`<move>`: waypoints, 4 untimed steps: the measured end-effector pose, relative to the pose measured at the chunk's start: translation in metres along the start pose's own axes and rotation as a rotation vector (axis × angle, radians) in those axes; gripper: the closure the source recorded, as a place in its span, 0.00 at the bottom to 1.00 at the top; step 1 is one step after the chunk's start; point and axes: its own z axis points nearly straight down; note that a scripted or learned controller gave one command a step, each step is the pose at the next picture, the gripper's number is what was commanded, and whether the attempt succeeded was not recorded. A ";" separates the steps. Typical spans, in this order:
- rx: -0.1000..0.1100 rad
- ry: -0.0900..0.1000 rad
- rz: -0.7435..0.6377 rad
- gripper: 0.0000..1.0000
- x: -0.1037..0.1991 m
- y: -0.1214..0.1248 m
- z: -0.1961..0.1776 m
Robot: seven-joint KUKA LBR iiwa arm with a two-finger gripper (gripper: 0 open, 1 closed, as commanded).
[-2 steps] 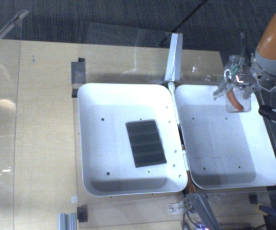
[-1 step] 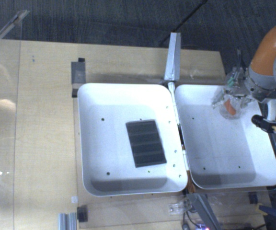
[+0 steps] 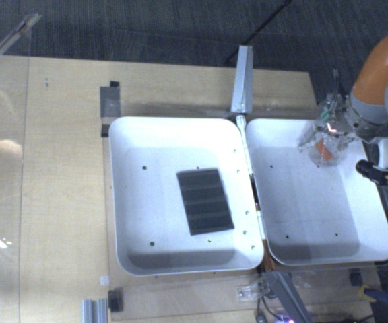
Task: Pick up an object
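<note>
A dark ribbed rectangular pad (image 3: 205, 201) lay in the left bin (image 3: 130, 153), long axis running near to far; the gripper (image 3: 325, 140) hovered well to its right over the right bin (image 3: 369, 234), pinching a small orange object (image 3: 326, 151)

Two shallow white bins are set side by side on a light wooden bench (image 3: 52, 200), the left bin (image 3: 130, 247) and the right bin (image 3: 376, 241) separated by a narrow divider. A grey metal bar (image 3: 242, 79) is seen rising from the far end of that divider, and a small dark bracket (image 3: 110, 106) is fixed near the left bin's far corner. Dark carpeted floor (image 3: 147, 12) is seen beyond the bench.
</note>
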 end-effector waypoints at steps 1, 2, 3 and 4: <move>0.002 0.004 -0.023 0.00 -0.003 0.000 0.000; -0.011 0.005 0.321 0.00 0.013 -0.021 -0.083; -0.012 0.005 0.239 0.00 0.034 -0.024 0.005; -0.017 0.005 0.237 1.00 0.036 -0.022 -0.006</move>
